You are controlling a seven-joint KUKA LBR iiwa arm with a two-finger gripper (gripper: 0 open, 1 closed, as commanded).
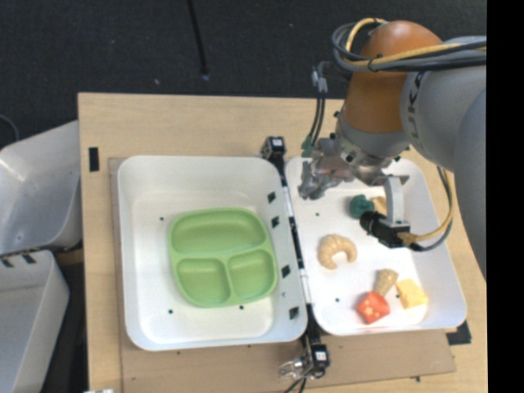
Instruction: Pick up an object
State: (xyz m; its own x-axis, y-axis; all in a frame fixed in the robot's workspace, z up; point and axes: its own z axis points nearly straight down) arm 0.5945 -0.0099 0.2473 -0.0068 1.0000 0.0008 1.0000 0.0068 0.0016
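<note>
Seen from above at a slant: light wooden bench (188,125) bearing two shallow white plastic bins side by side, left bin (131,219) and right bin (336,318), their inner rims touching along a row of black clips.

In the left bin, flat on the floor and slightly turned: pale green plastic tray with three compartments (221,256), one wide section at the top and two smaller ones below.

In the right bin, the pickable items, all resting on the floor and none lifted:
- small dark teal rounded object (357,205), in the upper half, just beside the arm's metal bracket
- tan croissant-shaped toy pastry (337,250), near the middle, curved open side down
- short tan stubby piece (386,282), lower right, just beside the yellow block
- pale yellow wedge-like block (412,295), nearest the lower right corner
- red cube-like piece with pale specks (372,307), near the bottom rim, close to the tan piece

Reaching in from the right: grey arm with orange band (385,64) above the wrist, yellow and black cables looped around it. Hanging low over the upper left part of the right bin, close to the shared rim: grey two-finger gripper (313,183). Nothing seen caught in it; whether spread or closed cannot be told from this angle. Teal object to its right, apart from it; pastry below and to the right, well clear
</note>
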